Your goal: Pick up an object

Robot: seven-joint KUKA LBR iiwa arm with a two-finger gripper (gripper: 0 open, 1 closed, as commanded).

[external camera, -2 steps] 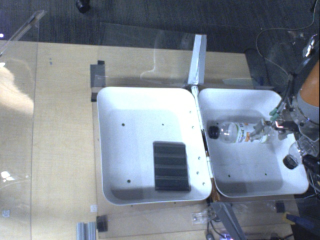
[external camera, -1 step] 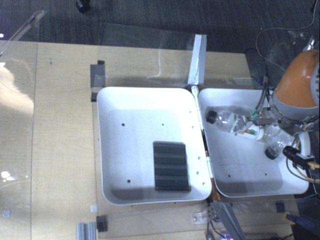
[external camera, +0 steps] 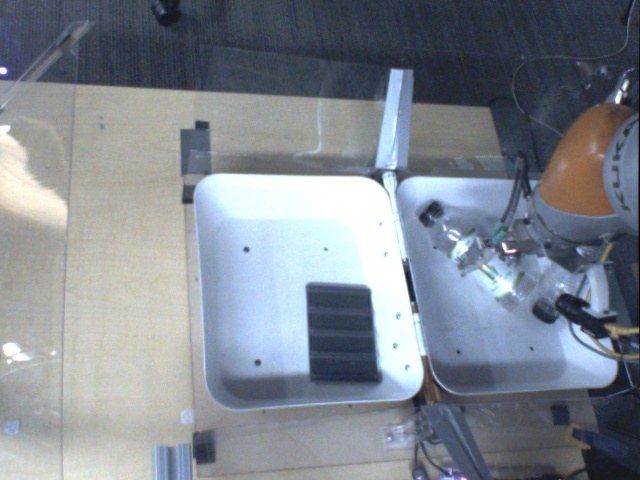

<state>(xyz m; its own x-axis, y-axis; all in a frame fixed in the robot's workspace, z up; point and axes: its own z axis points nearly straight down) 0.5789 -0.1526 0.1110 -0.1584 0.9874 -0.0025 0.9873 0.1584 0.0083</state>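
Starting left: left bin [external camera: 215, 268] holds a black ribbed block [external camera: 342, 332], flat near its front wall, right of centre. Right bin [external camera: 450, 368] has a clear plastic bottle with a dark cap [external camera: 470, 248] lying tilted on its floor. Gripper [external camera: 512, 258] is low over that bottle, just beside or touching it; can't tell the finger state. Arm [external camera: 590, 168] enters from the right.

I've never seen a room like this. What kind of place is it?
Probably a robot lab. A robot arm reaches over a wooden bench with two white bins, one holding a ridged black block. Cables trail nearby.
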